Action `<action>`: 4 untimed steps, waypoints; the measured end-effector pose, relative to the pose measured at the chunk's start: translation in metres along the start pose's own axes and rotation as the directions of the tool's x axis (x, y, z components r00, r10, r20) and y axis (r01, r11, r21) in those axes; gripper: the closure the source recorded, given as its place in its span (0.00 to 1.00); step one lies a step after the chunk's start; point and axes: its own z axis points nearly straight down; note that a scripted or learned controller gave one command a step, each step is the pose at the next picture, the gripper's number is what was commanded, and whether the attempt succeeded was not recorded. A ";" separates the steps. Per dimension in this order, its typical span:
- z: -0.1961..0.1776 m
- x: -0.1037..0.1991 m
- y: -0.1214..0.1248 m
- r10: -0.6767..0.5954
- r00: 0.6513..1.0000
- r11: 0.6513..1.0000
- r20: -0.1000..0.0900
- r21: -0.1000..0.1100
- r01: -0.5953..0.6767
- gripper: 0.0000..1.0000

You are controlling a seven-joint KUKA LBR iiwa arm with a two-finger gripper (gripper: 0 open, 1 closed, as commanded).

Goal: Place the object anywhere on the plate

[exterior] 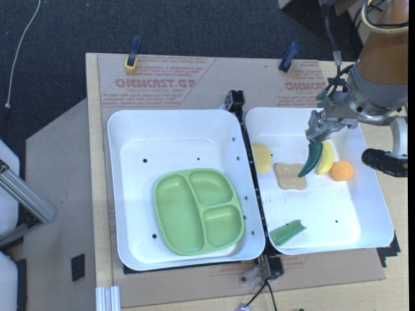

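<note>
The gripper [319, 135] pinches the top of a green pepper [312, 159], far right of the plate [198, 209]. Lift it high, then carry it slowly over.

Under the grey pincer [319, 132] hangs a dark green pepper [311, 161]. Just beside it sit a yellow piece [327, 157] and an orange ball [342, 170]. Far left, the plate [198, 210] is pale green in a white bin [130, 173].
</note>
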 end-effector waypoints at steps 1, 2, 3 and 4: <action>0.019 0.052 0.008 0.000 1.000 1.000 -0.001 0.005 0.000 1.00; 0.019 0.102 0.014 0.000 1.000 1.000 -0.001 0.001 0.000 1.00; 0.030 0.158 0.039 0.000 1.000 1.000 0.000 -0.002 0.000 1.00; 0.038 0.214 0.042 0.000 1.000 1.000 -0.001 -0.001 0.000 1.00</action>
